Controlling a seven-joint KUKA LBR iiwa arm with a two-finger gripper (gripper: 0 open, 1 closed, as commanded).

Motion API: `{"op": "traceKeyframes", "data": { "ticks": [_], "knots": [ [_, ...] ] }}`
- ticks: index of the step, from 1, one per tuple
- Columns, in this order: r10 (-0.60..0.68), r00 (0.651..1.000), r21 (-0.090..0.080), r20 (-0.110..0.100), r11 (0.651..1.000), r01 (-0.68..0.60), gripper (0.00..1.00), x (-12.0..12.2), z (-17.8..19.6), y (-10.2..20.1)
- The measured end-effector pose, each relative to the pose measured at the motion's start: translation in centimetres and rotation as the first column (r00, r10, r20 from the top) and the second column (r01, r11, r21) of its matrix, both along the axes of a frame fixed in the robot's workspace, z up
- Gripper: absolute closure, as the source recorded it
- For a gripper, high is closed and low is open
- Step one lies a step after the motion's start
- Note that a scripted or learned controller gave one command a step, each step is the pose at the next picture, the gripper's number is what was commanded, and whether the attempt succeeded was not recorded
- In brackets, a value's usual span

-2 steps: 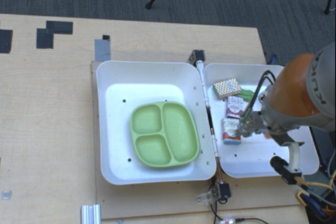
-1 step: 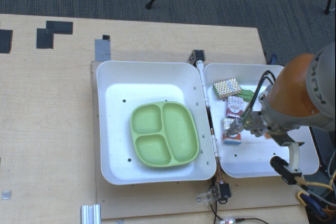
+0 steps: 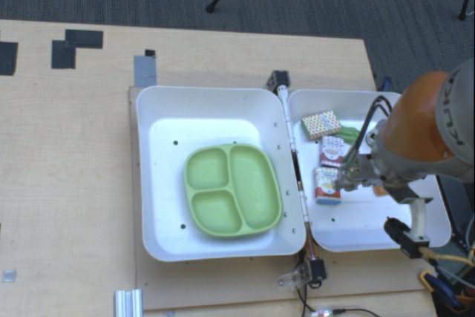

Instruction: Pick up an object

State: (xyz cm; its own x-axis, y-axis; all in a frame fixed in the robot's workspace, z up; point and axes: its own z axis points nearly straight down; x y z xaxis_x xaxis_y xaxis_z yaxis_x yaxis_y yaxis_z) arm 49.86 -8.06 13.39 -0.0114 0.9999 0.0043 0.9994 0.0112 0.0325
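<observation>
Two shallow white bins stand side by side on the wooden bench. The left bin (image 3: pixel 159 182) holds a light green plastic plate with three compartments (image 3: pixel 233 190). The right bin (image 3: pixel 356 230) holds a small carton with a red base (image 3: pixel 327 185), a second small white and red carton (image 3: pixel 332 150) just above it, and a box with a colourful dotted pattern (image 3: pixel 320 124). The gripper (image 3: pixel 346 180) is low beside the first carton; how its jaws stand, I cannot tell.
</observation>
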Motion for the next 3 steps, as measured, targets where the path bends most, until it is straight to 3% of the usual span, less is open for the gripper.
{"op": "traceKeyframes", "data": {
  "ticks": [1, 2, 3],
  "knots": [
    [-0.001, 1.000, 0.000, 0.000, 1.000, 0.001, 0.00, 0.0, 0.0, 0.0],
    [0.003, 1.000, 0.001, 0.003, 1.000, -0.003, 1.00, 0.1, 1.0, 0.1],
    [0.002, 1.000, 0.001, 0.003, 1.000, -0.002, 0.00, 0.1, 1.0, 0.1]
  ]
}}
